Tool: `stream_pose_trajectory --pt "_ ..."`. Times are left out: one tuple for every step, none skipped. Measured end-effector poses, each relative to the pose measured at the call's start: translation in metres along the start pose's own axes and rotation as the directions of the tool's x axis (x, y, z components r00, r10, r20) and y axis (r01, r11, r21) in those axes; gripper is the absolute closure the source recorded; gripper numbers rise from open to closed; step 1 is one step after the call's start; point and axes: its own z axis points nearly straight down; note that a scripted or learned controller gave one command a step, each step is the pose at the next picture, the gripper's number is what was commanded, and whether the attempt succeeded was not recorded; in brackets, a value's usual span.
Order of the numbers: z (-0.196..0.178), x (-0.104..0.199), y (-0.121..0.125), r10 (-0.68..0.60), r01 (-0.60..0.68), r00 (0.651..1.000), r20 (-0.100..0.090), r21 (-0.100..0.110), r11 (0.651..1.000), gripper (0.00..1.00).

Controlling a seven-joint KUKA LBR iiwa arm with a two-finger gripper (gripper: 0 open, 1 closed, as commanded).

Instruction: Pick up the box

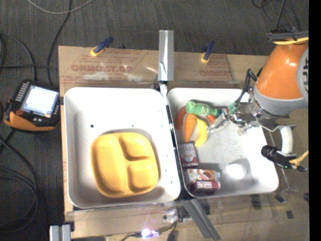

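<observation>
Two small boxes lie in the right bin (256,182) near its left wall. One is a maroon and white box (188,153). Just in front of it, at the bin's near edge, is a brown and red box (203,179) lying on its side. My gripper (219,123) hangs over the back half of the right bin, beside a yellow and orange soft toy (193,128) and a green bottle-like item (200,107). It is well behind both boxes and apart from them. Nothing shows in its grasp.
The left bin (80,109) holds a yellow compartment tray (125,162). A metal divider post (166,54) stands between the bins at the back. A teach pendant (34,106) lies off the bench to the left. The right bin's floor shows bare around (241,154).
</observation>
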Motion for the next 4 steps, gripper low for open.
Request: stream_pose_trajectory --pt "0.134 -0.054 -0.044 0.015 -0.015 1.000 0.003 -0.012 1.000 0.00" --pt "0.134 -0.058 -0.045 -0.096 0.096 0.995 0.006 -0.012 0.995 0.00" --pt "0.134 -0.070 -0.044 -0.124 0.124 0.992 0.003 -0.013 0.992 0.00" --pt "0.134 -0.068 -0.044 -0.128 0.128 0.992 0.007 -0.014 0.992 0.00"
